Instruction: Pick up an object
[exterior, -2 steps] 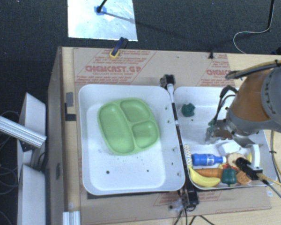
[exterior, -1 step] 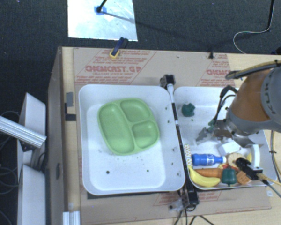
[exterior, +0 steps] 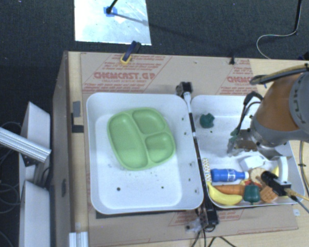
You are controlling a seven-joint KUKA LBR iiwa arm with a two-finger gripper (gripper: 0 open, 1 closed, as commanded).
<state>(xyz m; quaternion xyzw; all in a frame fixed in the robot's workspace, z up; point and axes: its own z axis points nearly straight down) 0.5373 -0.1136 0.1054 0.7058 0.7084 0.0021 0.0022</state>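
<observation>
End effector (exterior: 237, 144) hanging low over the right bin (exterior: 221, 107), about mid-bin, just above the cluster of items at the near edge. Cannot tell its state: wrist blocking the view, nothing visibly in its grasp.

Candidate objects sitting in that bin: blue-and-white bottle (exterior: 227, 175) lying on its side, banana (exterior: 224, 196) curving along the near wall, orange carrot-like piece (exterior: 232, 189) between them, dark green piece (exterior: 252, 192) next to it, small dark green item (exterior: 206, 120) lying alone near the far-left corner. More bits crowding the near-right corner, too jumbled to name.

Left bin (exterior: 144, 199) holding 1 green divided plate (exterior: 141, 137), well apart from the arm.

Judging the step as descent onto a target. Doing it well: picking the isolated green item or the bottle, not the packed corner. Bottle looking smooth and round, likely rolling; closing across its short axis, centred on the body. Banana pressing against the wall, leaving poor clearance on that side. Keeping the approach vertical and avoiding the divider (exterior: 193, 133) between the 2 bins.
</observation>
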